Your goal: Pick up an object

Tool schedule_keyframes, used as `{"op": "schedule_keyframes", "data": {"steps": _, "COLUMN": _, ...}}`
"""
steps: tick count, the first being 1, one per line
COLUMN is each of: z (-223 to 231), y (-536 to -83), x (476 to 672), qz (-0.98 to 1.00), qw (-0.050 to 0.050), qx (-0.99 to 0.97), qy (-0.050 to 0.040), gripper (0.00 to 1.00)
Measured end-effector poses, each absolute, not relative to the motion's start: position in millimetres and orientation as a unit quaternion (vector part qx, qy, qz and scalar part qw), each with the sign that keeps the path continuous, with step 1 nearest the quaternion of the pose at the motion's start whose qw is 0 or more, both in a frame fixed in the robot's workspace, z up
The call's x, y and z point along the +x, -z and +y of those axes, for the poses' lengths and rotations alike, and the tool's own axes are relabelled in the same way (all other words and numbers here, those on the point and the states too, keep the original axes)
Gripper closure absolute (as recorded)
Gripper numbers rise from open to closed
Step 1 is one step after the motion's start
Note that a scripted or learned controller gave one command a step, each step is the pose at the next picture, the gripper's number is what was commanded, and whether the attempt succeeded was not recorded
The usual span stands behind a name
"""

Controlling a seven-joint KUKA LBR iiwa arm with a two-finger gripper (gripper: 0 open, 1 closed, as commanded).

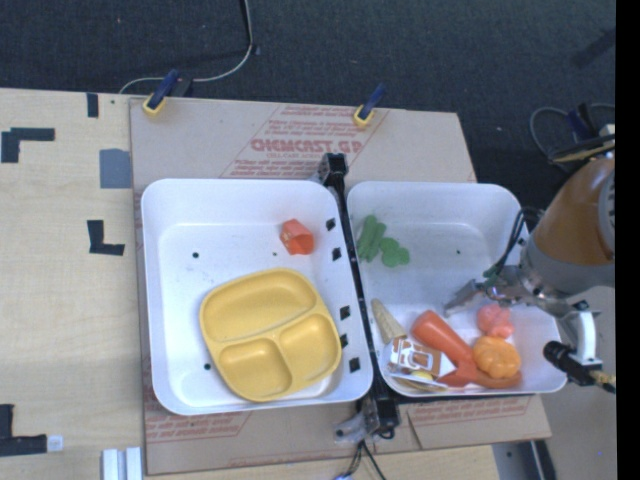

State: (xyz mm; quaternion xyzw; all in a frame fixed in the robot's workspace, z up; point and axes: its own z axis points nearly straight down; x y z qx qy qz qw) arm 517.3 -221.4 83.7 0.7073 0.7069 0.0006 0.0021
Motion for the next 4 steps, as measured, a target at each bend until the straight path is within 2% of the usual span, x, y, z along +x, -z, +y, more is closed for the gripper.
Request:
{"op": "schedule_keyframes", "data": {"steps": 1, "z": -222, "y": -98, "x": 518.9, "qz": 0.707, "qw": 0.004, "qx": 0.707, "qy": -0.0013, "gripper": 1.00}}
{"op": "schedule_keyframes", "data": {"steps": 2, "z": -102, "y": -148, "x": 495.4, "qz": 0.711, "qw": -0.002, "qx": 0.703, "qy": -0.0019, "gripper": 1.00}}
{"op": "schedule_keyframes", "data": {"steps": 3, "z": -96, "y": -194, "x": 530.7, "qz": 0.709, "qw": 0.002, "qx": 0.706, "qy": -0.0015, "gripper": 1.00}}
{"op": "schedule_keyframes", "data": {"steps": 4, "z": -97, "y": -191, "x": 528.3, "qz": 0.707, "qw": -0.001, "qx": 0.707, "qy": 0.0006, "gripper": 0.00}}
